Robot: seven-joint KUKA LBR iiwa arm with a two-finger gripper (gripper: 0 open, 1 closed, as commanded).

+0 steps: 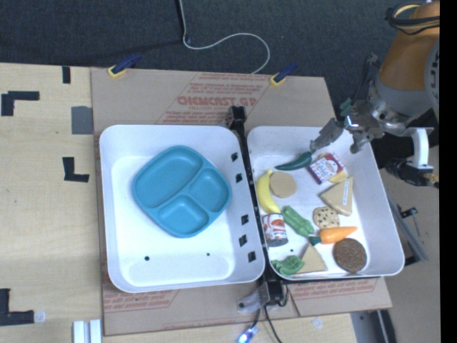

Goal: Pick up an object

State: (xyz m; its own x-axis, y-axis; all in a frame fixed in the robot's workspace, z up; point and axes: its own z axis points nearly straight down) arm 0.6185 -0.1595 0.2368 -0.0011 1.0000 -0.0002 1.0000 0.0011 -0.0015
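One grey-and-orange arm [407, 56] reaches in from three o'clock, its gripper [341, 140] spread open and holding nothing above the right bin's [389, 213] far corner. That bin holds toy food: a banana [265, 194], carrot [335, 234] and cookie [325, 216]. At nine o'clock, the left bin [114, 191] carries a blue divided plate [181, 190]. Cardboard [207, 95] underlies both.

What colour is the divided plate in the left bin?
Light blue, plain; the divided plate shows in the camera view, lying in the left bin.
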